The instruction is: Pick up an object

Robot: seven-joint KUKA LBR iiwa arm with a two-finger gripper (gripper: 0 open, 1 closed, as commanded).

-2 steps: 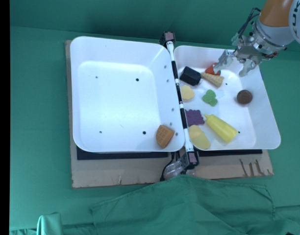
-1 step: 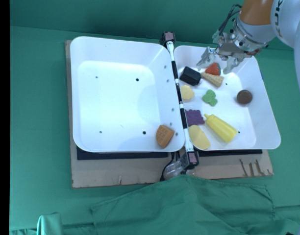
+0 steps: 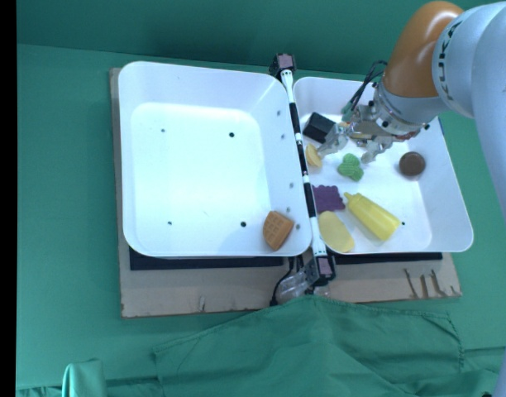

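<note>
My gripper (image 3: 352, 149) hangs over the right bin (image 3: 447, 213), below the orange band of the arm. Its fingers (image 3: 329, 145) stand apart, open, with nothing between them. Just below it lies a small green lumpy object (image 3: 350, 168). Left of the gripper are a black block (image 3: 319, 126) and a small yellow piece (image 3: 313, 156). A brown disc (image 3: 412, 165) lies to its right. Nearer the front are a purple object (image 3: 327, 197), a yellow bottle (image 3: 371, 215) and a pale yellow oval object (image 3: 336, 231).
The left bin (image 3: 154, 89) holds an orange waffle-like piece (image 3: 278, 229) in its front right corner. A black-and-white striped bar (image 3: 298, 151) runs between the two bins. Green cloth (image 3: 319, 346) lies bunched in front of the bench.
</note>
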